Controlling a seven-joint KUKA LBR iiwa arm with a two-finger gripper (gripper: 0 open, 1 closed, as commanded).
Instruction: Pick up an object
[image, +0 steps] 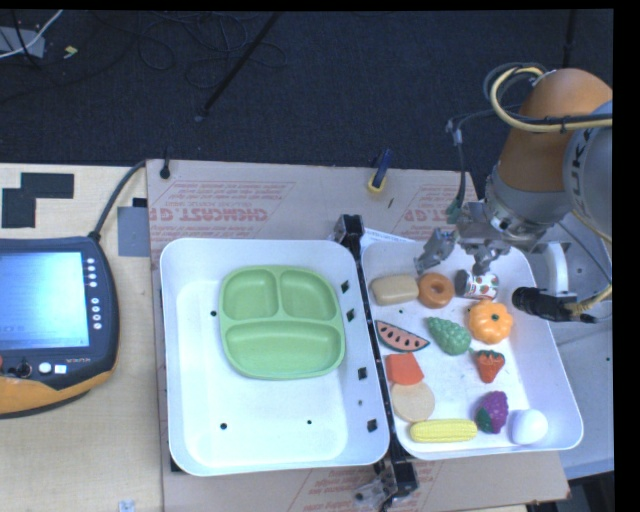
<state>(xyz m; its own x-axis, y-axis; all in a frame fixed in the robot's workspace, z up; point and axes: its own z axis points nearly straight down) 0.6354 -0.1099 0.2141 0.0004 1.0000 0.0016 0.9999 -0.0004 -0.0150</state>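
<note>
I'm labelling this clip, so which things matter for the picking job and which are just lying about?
For the job: gripper; right bin toys: donut, pumpkin, strawberry, corn, grapes.
Lying about: green tray, pendant, clamp.

Two bins sit side by side: the left bin (190, 400) holds a divided plate (281, 322), the right bin (560, 390) a scatter of toy food. Behind that scatter – at the bin's far edge – hangs the gripper (458, 262). A tablet (50, 315) lies left of both bins.
</note>
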